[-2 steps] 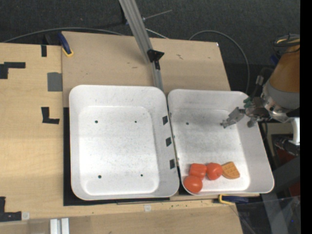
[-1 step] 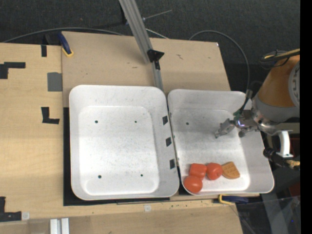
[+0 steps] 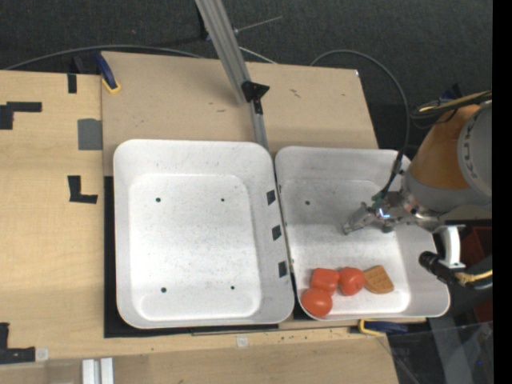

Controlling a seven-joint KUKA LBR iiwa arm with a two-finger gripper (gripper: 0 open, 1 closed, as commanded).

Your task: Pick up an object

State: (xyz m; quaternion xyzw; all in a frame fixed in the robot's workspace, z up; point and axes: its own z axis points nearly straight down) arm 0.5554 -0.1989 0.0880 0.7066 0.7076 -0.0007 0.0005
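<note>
Three red rounded pieces lie together at the front of the right bin point(image 3: 336, 182): one point(image 3: 324, 278), one point(image 3: 350, 281) to its right, and one point(image 3: 317, 301) at the front rim. A tan, cracker-like piece point(image 3: 379, 279) rests just right of them. My gripper point(image 3: 356, 222) hangs over the middle of the right bin, behind the pieces and apart from them, pointing left. Nothing shows between its fingers.
The left bin point(image 3: 192, 230) sits beside the right one, joined by small black clips point(image 3: 276, 232). A grey metal pole point(image 3: 228, 42) slants in from the top toward the bins' shared back corner. The arm's orange band point(image 3: 444, 158) is at the right edge.
</note>
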